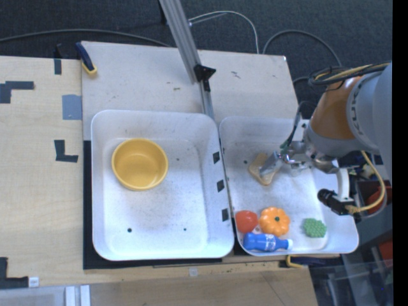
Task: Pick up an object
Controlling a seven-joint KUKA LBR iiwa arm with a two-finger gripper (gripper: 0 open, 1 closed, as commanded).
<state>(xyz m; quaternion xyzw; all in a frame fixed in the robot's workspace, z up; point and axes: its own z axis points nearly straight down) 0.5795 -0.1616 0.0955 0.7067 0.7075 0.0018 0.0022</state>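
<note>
Two white bins share the bench; right bin (331,171): end effector (271,167) on tan block (261,171), grip unclear, may slip.

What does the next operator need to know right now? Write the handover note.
Gripper: down in the right bin, at a tan piece; grip cannot be judged.
Right bin, near edge: red ball, orange pumpkin, blue bottle, green piece.
Left bin: yellow bowl.
Done: arm has reached the tan piece.
Left: confirm a grasp and lift it.
</note>
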